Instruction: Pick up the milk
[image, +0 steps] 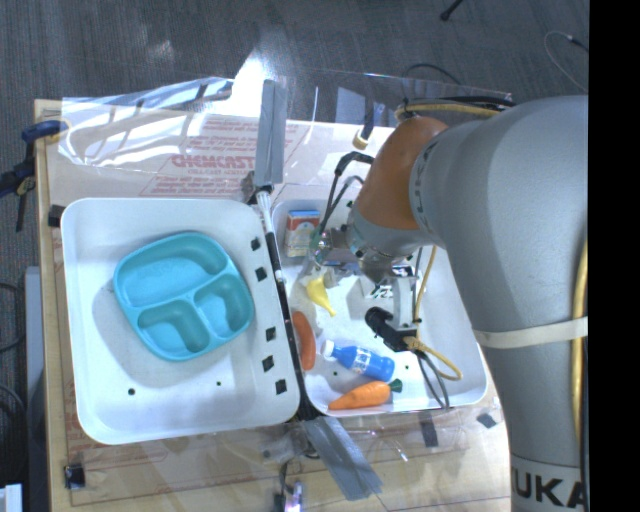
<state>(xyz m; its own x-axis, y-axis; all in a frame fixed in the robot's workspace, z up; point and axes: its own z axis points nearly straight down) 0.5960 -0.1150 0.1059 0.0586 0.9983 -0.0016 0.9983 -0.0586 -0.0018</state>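
The grey robot arm (500, 220) with the orange band (395, 180) above its wrist is reaching in from the right and is covering much of the right shallow white bin (470, 372). Its gripper (335, 255) is hanging low over the far part of that bin, and the wrist is hiding it too much to tell whether it is apart or together. Nothing is showing clamped in it.

The small milk carton (300, 228), white with a red and blue print, is standing in the far left corner of the right bin, close against the wall between the two bins. It is sitting just beside the gripper, on the gripper's left in the camera view, and I cannot tell whether the two are touching.

Nearer the camera, a small yellow plastic banana-like piece (320, 296) is lying just below the gripper. A red-orange sausage-shaped toy (305, 340) is lying along the bin's left wall. Beside it, a blue and white plastic bottle (358, 358) is lying on its side, and an orange toy carrot (360, 397) is lying at the near edge, with a small green piece (396, 384) at its right end.

The left shallow white bin (90, 400) is holding a light blue divided plastic plate (180, 295), which is lying flat near its middle. Both bins are sitting on the pale wooden desk (200, 470), and a clear plastic sheet (150, 110) is lying across the desk's far side.
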